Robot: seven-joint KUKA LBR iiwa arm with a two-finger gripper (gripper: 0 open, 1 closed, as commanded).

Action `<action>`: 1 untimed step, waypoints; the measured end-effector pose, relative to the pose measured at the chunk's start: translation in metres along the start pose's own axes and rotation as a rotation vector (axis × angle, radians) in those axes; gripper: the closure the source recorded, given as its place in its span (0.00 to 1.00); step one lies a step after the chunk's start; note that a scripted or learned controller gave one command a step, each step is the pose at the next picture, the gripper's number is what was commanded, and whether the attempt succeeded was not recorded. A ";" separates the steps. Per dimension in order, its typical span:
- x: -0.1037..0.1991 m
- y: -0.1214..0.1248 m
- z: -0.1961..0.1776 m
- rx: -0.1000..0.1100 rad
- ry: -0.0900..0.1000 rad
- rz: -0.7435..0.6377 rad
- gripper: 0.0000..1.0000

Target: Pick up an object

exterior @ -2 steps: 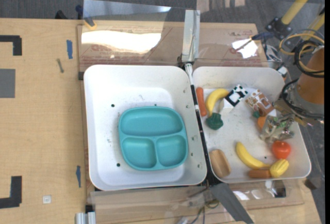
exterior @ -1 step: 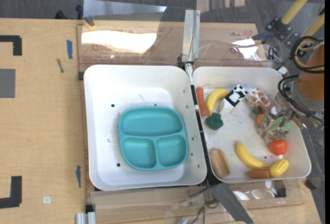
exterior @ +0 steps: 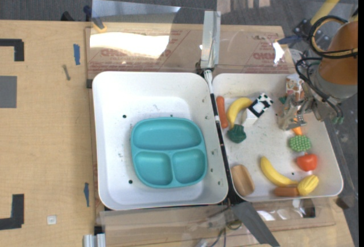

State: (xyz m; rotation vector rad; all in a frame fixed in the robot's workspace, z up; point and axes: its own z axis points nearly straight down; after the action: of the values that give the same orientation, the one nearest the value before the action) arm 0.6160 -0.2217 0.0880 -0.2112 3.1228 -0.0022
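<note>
My gripper [exterior: 293, 114] hangs low over the right side of the right bin [exterior: 335, 183], under the arm's orange band [exterior: 341, 58]. A small orange piece [exterior: 297, 131] lies just beneath it and a green bumpy fruit [exterior: 300, 143] just in front. Near the gripper's far side stands a small white and orange item [exterior: 293, 89]. Further left lie a black-and-white toy [exterior: 260, 106], a yellow banana [exterior: 239, 108], an orange carrot [exterior: 221, 112] and a green broccoli [exterior: 236, 134]. Whether anything sits inside the gripper is hidden.
Along the right bin's front lie a brown bun [exterior: 243, 178], a second banana [exterior: 276, 172], a sausage [exterior: 284, 190], a lemon [exterior: 307, 184] and a red tomato [exterior: 306, 161]. The left bin [exterior: 108, 98] holds a teal divided plate [exterior: 168, 151]. Cables [exterior: 310, 41] hang by the arm.
</note>
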 end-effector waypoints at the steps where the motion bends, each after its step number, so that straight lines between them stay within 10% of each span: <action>1: 0.001 0.000 0.001 -0.001 0.002 0.000 0.00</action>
State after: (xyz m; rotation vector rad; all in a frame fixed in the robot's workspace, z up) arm 0.6154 -0.2219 0.0872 -0.2109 3.1247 -0.0013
